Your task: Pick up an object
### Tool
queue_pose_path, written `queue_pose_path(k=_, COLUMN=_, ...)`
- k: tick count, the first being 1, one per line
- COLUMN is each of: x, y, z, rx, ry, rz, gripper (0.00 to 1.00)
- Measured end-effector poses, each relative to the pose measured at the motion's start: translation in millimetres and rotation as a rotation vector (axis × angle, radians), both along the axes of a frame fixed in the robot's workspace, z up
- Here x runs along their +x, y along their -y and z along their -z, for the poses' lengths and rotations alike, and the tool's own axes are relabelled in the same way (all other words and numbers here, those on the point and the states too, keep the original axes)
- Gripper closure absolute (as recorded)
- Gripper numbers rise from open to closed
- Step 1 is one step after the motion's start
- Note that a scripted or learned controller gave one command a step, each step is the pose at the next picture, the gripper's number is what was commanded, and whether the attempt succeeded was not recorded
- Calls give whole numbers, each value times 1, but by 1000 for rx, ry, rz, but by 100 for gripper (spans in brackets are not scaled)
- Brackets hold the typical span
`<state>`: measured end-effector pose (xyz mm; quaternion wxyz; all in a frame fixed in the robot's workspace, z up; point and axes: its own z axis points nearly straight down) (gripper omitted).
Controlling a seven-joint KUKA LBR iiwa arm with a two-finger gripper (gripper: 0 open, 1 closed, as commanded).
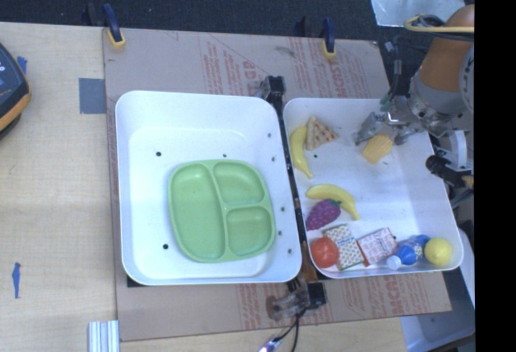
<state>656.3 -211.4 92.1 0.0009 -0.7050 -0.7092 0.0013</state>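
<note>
Now my gripper (377, 133) sat at the right bin's (419, 205) one o'clock, fingers spread, the cheese (376, 149) just under them, not clearly gripped. I judged it the grasp step; next called for closing, then lifting.

Jaws (380, 131) at yellow block (376, 149), right bin (439, 189).
</note>
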Motion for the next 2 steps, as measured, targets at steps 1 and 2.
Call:
queue_pose_path(k=1, x=0, y=0, z=0, rx=0, ry=0, rz=0, gripper=0)
queue_pose_path(k=2, x=0, y=0, z=0, rx=0, ry=0, rz=0, gripper=0)
